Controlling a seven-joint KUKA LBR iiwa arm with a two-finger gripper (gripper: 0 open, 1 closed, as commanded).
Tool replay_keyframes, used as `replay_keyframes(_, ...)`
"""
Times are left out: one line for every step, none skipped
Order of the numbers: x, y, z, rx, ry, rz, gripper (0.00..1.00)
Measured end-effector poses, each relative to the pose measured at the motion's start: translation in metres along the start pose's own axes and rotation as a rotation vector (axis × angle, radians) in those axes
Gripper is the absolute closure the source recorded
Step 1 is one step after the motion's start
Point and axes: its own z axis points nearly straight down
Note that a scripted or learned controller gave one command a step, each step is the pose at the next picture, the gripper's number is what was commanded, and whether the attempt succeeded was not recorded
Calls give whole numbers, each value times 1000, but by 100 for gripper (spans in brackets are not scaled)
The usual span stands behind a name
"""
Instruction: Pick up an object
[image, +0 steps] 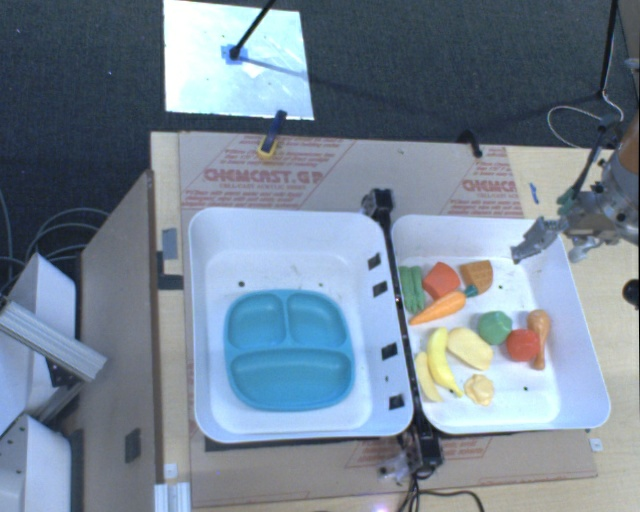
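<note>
A small part of the arm (628, 150) is seen at the right edge of the view, above the far right corner of the right bin (575, 410). An orange patch is shown at its uppermost visible part. Below it, the wrist is made up of grey and silver metal blocks with darker recesses. A thin blue-grey cable is looped beside the wrist. The gripper (545, 240) is seen as pale grey, angular metal pieces, with one finger (532, 243) tapered to a blunt tip.
</note>
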Motion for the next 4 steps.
replay_keyframes(-38,17,193,9,2,3,0)
replay_keyframes(-38,94,188,2,1,-3,0)
replay_keyframes(-39,94,176,-6,-2,-4,100)
replay_keyframes(23,43,178,4,3,-4,100)
